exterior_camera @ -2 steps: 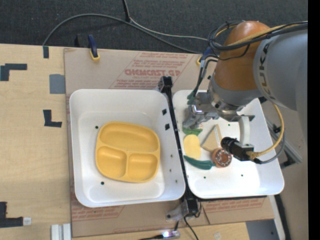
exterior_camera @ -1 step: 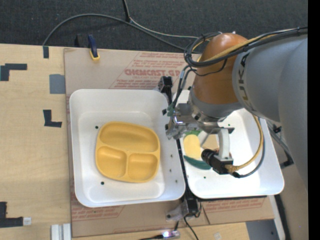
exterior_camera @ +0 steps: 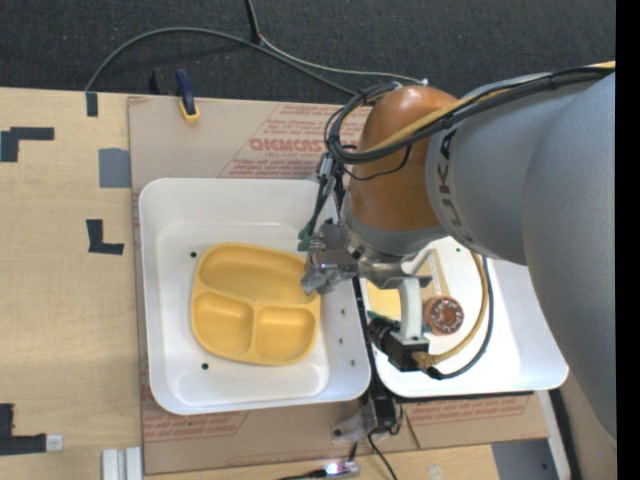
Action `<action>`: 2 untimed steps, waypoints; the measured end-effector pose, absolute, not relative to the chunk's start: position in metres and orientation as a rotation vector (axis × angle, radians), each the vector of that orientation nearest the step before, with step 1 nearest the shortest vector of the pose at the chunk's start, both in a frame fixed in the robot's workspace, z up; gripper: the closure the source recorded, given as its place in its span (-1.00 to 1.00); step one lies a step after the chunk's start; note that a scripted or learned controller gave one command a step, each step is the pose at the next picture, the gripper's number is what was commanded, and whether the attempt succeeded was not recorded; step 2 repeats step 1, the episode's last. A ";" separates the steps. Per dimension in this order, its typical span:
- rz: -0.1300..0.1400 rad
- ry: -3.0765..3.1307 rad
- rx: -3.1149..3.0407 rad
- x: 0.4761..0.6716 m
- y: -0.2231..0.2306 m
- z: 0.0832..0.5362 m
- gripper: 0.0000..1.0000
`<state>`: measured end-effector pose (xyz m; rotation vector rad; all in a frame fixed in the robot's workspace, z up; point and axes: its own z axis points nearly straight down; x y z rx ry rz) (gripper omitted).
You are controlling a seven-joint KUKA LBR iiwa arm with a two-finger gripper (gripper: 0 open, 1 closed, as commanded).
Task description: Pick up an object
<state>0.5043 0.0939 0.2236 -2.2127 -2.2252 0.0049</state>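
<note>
A yellow three-compartment plate [exterior_camera: 252,303] lies in the left white bin [exterior_camera: 165,268]. My gripper [exterior_camera: 316,271] hangs from the orange wrist at the plate's right rim, near the wall between the two bins. The arm hides most of the gripper from above. In the right white bin [exterior_camera: 530,353], a small round brown and white object [exterior_camera: 443,314] and a pale yellow item [exterior_camera: 385,298] show below the arm.
The big grey arm [exterior_camera: 530,178] covers most of the right bin. Black cables [exterior_camera: 200,36] run across the back of the bench. A blue and yellow clamp [exterior_camera: 186,96] sits on the cardboard's far edge. Black tape marks [exterior_camera: 100,236] dot the wooden bench on the left.
</note>
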 end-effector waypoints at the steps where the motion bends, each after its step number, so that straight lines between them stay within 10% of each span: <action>1: 0.004 -2.222 -2.218 0.505 0.091 0.224 -1.00; 2: 0.004 -2.222 -2.218 0.505 0.091 0.224 -1.00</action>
